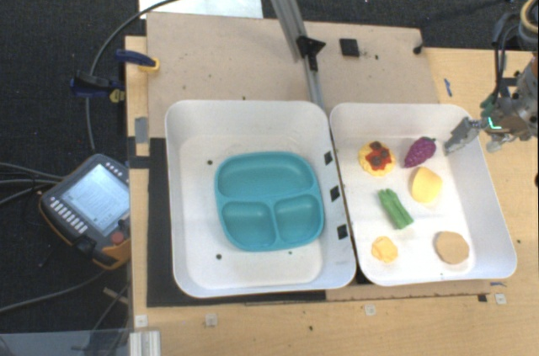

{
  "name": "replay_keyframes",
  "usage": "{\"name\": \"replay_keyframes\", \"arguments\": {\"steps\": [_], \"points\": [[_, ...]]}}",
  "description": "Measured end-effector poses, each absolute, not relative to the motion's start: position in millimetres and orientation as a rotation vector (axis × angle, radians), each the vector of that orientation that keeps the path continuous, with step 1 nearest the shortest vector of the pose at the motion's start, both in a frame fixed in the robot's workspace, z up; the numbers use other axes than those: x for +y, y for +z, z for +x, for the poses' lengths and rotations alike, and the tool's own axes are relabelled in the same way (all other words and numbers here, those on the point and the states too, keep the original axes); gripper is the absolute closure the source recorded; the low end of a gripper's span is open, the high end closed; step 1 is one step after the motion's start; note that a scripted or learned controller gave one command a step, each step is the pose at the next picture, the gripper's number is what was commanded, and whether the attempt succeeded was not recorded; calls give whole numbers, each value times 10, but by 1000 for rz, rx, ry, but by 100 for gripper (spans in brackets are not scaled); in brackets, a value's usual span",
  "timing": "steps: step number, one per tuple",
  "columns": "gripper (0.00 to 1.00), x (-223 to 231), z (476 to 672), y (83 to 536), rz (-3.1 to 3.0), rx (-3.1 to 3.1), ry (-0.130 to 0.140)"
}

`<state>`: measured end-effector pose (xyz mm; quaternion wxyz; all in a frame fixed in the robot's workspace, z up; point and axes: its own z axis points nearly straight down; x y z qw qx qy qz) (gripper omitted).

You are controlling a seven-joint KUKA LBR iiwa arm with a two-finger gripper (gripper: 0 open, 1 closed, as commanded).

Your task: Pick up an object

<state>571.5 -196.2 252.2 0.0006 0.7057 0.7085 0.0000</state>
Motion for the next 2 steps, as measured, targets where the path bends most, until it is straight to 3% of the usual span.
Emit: {"name": "replay_keyframes", "arguments": {"steps": [1,2], "points": [[0,-1962,5718,2528,2215,2225,1],[0,-2036,5712,2082,2221,2223,-1]]}}
